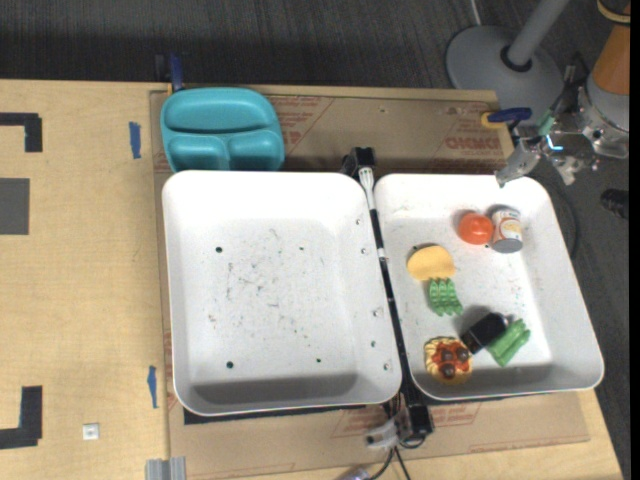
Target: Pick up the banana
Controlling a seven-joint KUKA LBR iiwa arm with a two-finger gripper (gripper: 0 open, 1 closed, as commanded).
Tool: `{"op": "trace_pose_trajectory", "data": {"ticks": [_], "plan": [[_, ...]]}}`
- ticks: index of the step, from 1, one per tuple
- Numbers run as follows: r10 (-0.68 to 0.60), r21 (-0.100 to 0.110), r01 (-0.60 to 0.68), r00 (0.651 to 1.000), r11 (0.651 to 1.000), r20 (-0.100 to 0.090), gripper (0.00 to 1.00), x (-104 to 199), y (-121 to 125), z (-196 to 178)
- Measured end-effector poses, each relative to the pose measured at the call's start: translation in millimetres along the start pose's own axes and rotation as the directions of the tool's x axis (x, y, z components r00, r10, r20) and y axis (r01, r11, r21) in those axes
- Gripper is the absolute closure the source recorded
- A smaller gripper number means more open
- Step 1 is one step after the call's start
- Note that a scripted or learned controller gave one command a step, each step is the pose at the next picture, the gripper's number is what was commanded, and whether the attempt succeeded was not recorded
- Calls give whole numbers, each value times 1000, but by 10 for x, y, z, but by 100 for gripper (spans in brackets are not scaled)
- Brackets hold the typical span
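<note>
- Tabletop [80, 268], far edge, left of middle: teal divided tray [222, 128] just behind the left bin [270, 283].
- Right bin [560, 298], left half: banana [430, 261], yellow, near the bin's middle; green ridged piece [443, 296] just in front of it; round red-and-yellow item [447, 358] by the near edge.
- Further right: orange ball [476, 228] touching small can [507, 229]; black block [484, 330] against green item [511, 344].
- Hand [527, 158] over the right bin's far right corner, well apart from the banana; grip state cannot be told.

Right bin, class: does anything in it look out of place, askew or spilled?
Nothing spilled. In the right bin, a small can lies on its side against an orange ball. The yellow banana lies apart, untouched.
</note>
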State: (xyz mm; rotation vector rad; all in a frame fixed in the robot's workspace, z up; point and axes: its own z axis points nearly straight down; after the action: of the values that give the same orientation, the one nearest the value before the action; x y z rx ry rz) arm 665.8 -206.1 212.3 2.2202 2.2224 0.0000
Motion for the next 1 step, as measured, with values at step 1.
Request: {"op": "trace_pose_trajectory", "data": {"ticks": [1], "plan": [[103,2,-103,995,995,-1,0,402,-243,1044]]}}
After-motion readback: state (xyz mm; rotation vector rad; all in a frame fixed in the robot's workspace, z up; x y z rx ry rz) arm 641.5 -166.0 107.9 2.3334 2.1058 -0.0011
